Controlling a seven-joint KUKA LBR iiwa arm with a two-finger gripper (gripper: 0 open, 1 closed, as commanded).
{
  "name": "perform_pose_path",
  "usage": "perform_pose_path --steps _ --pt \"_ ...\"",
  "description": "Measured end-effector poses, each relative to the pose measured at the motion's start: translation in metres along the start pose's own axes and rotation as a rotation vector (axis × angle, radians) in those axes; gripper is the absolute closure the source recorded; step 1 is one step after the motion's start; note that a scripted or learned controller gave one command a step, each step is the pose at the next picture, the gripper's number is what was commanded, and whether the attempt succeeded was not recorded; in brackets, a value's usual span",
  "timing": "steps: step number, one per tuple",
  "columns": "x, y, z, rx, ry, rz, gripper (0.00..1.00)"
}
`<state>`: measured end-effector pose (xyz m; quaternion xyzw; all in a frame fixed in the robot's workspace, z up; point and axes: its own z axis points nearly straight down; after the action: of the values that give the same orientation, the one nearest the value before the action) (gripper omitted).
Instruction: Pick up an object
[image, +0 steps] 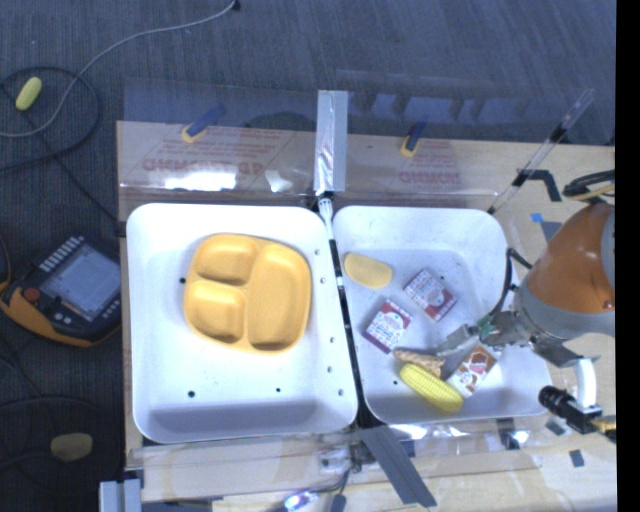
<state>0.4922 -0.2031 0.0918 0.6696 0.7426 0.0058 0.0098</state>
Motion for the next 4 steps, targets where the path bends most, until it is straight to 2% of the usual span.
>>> perform_pose_path --steps 1,2,3,4 --pt "0.000 0.001 -0.009 0.000 0.001 0.000 1.00" --pt "0.021 -0.001 -0.001 0.003 -0.008 0.090 1.00" --pt "0.024 -0.001 0.001 0.006 -0.004 0.086 0.00" --pt "0.050 0.002 0.001 0.005 -0.004 0.112 0.00"
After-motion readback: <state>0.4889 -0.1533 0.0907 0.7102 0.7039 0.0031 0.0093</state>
